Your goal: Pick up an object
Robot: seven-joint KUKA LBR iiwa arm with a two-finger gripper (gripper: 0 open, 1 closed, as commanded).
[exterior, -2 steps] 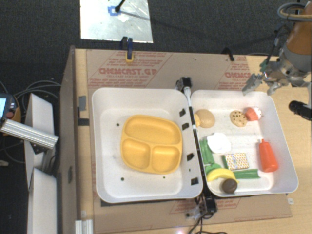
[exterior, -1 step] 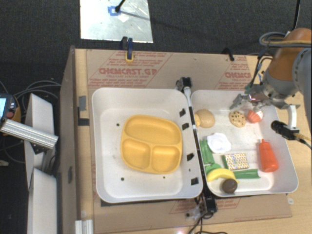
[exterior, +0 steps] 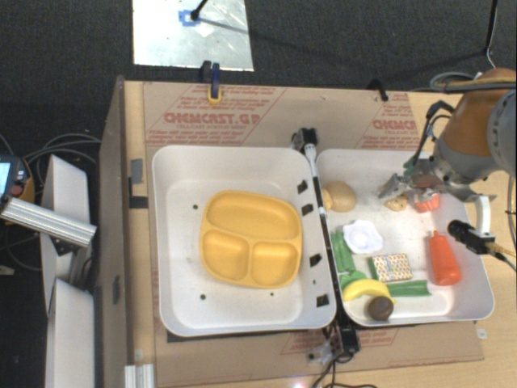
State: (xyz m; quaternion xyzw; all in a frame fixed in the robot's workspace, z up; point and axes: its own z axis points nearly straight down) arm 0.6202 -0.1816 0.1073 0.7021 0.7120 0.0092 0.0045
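Gripper (exterior: 401,191) low beside a small tan, perhaps biscuit-like piece (exterior: 396,204).

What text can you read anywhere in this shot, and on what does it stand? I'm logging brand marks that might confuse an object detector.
"CHEMCAST GP", red print on the brown sheet behind the left bin.
The same red print at the sheet's right, above the right bin, partly cut off by the arm: "CHEMC..." is about all that reads.
Fainter red print at the sheet's front edge: too blurred to read.
Patterned small card in the right bin: too small to read.
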